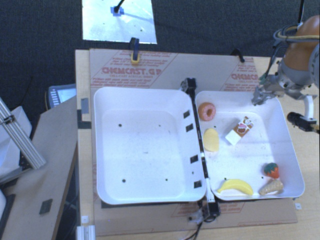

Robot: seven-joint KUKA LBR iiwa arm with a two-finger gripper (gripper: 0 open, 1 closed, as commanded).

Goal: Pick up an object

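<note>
Robot lab: bench [60,129], twin bins [145,149]

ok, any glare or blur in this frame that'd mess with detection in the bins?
Camera view: the shallow white plastic bins are brightly lit, near washed out, so the pale yellow oval piece has low contrast; the shiny metal plate at top shows glare; the yellow toy banana casts a soft shadow; the tool at the right bin's far corner looks slightly soft.

Bright, even overhead light; white bins [150,149] nearly blown out, glare on metal plate [119,14], soft shadows, overall slightly soft focus.
</note>
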